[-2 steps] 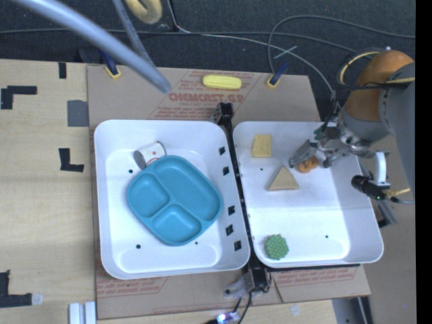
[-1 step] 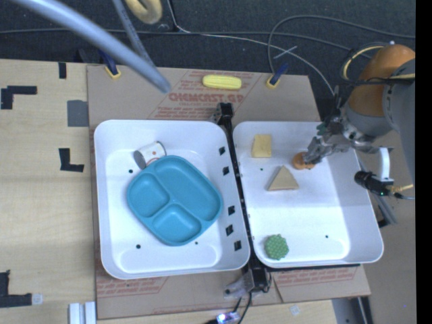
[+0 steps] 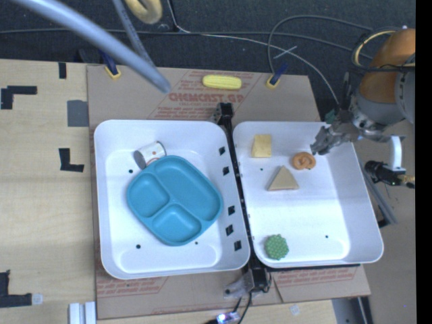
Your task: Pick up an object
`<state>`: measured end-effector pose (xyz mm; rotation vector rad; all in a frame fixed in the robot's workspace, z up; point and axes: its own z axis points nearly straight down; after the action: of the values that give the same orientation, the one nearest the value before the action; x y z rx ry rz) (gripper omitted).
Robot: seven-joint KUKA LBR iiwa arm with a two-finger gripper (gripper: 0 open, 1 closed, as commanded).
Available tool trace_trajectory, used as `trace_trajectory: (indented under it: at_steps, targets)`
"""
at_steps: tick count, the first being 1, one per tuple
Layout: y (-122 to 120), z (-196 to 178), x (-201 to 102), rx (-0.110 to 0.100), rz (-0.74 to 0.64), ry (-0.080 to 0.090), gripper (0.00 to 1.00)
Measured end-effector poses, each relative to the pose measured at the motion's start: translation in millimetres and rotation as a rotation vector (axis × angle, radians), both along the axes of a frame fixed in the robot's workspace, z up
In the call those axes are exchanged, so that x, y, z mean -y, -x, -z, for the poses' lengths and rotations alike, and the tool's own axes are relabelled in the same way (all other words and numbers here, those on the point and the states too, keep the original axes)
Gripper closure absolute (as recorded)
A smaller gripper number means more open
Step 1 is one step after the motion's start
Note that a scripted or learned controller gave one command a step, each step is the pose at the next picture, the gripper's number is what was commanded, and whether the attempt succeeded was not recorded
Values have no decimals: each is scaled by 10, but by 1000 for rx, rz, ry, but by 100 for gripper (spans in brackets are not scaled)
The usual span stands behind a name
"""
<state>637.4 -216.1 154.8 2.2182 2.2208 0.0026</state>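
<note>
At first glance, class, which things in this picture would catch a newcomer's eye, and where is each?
The big blue divided plate dominates the left bin, a small cup lying at its upper left edge. In the right bin a green bumpy ball sits near the front, while the gripper hangs beside a small orange piece.

**Around the bins: desk, cardboard and cables**

The right white bin [image 3: 368, 245] lies under the gripper [image 3: 317, 146], and the left white bin [image 3: 102, 181] sits beyond it to the gripper's left, touching it along a seam. Both rest on a printed cardboard sheet [image 3: 189, 98] on the wooden desk [image 3: 40, 194]. A yellow oblong item [image 3: 221, 82] lies on the cardboard up-left of the gripper. Black tape marks [image 3: 66, 159] dot the desk far left. Thin cables [image 3: 297, 24] loop above the gripper.
</note>
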Motion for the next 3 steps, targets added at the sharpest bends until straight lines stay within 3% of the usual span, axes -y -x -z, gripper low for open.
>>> trace_trajectory:
  at_steps: [1,2,3]
  targets:
    - [1,-630,52,2,0,2,100]
    - [-6,-925,50,-1,0,0,100]
    - [141,-838,-410,-5,-3,-2,100]
